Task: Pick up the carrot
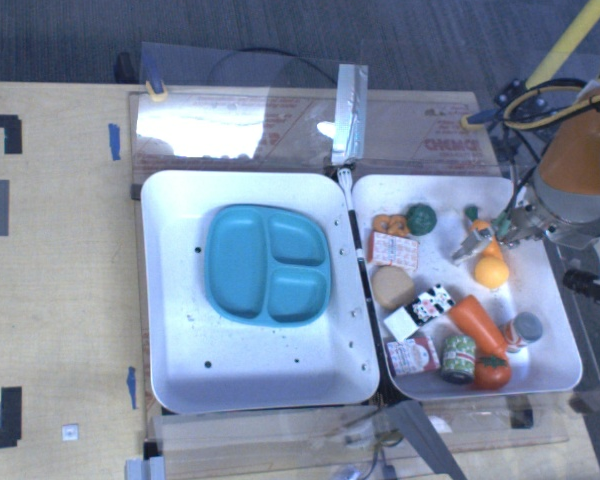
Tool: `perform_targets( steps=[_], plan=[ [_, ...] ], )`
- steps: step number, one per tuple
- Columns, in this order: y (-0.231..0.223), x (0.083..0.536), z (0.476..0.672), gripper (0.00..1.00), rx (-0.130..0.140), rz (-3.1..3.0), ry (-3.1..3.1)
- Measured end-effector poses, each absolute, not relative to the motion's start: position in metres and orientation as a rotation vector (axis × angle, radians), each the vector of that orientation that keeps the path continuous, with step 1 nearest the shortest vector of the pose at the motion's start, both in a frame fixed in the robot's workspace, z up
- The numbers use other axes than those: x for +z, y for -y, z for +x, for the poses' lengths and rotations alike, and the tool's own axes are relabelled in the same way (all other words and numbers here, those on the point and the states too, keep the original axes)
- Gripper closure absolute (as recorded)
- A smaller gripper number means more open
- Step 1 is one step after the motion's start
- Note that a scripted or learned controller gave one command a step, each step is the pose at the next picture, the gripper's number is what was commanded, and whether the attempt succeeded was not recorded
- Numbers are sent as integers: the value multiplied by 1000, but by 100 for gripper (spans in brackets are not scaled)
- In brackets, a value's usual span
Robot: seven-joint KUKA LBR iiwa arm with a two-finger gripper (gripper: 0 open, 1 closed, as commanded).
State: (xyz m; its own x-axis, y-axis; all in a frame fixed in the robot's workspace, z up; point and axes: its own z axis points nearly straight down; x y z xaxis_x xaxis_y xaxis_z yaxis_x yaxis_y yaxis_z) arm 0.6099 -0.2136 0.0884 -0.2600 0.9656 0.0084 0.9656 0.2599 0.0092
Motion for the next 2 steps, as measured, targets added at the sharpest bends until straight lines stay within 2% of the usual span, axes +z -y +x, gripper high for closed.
perform_targets(
  steps=[1,2],
  plan=[
    [217,100,611,100,-14,-1917,2501],
    [204,214,664,100,14,-2055,2368]
  ],
)
